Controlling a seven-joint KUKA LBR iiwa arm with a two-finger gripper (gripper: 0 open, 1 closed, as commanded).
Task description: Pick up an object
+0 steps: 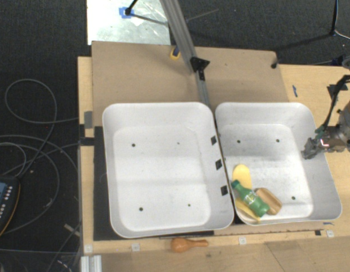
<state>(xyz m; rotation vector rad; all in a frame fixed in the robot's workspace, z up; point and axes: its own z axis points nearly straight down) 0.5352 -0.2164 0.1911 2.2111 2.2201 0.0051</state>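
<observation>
Three items, a green bottle [250, 198] among them, lie diagonally in the right bin's [302, 118] near-left corner, well apart from the gripper [314, 147] at its right rim.

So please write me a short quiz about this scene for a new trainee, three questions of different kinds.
1. True or false: the green bottle lies in the left bin.
2. Which thing lies outside both bins, on the bench at the near edge?
A. the yellow piece
B. the orange-brown wooden piece
C. the tan piece
3. Fill in: the gripper is at the ____ rim of the right bin.

Key: 1 false, it lies in the right bin; 2 B; 3 right.
</observation>
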